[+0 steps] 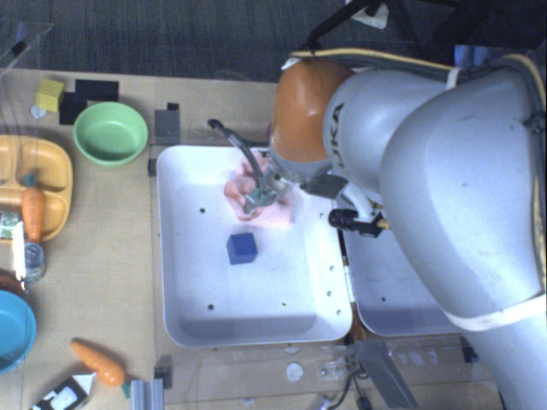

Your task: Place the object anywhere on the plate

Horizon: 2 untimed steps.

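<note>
Grey arm (444, 152) over pink plate (261, 199)

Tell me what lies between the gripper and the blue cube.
Only bare white bin floor separates the gripper from the blue cube, seen in the camera view.

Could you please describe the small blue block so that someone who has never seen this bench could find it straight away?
Start at the left white bin, the one the grey arm reaches into. Near its middle, just below the pink plate where the pincer hovers, sits the blue block. It is the only dark blue, square-edged thing in that bin.
</note>
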Motion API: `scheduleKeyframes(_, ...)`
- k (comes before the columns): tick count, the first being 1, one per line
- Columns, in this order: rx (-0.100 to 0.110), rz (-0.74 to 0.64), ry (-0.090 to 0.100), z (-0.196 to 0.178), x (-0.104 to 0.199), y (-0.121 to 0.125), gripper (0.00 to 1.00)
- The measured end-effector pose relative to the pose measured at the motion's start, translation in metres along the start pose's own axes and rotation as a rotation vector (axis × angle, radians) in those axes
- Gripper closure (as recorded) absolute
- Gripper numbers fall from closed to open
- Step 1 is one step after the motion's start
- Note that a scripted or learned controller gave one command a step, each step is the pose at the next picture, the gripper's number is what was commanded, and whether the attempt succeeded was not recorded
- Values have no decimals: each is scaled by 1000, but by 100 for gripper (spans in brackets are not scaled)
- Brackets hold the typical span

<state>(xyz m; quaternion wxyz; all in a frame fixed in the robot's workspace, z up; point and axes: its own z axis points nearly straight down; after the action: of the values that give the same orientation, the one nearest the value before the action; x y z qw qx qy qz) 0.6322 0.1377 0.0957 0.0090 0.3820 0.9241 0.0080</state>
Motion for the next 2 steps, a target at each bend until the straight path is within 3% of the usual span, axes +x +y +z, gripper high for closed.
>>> scheduleKeyframes(1, -3, 107, 2, 0, 69, 49, 100)
scheduleKeyframes(2, 15, 328, 3, -41, -14, 28, 100)
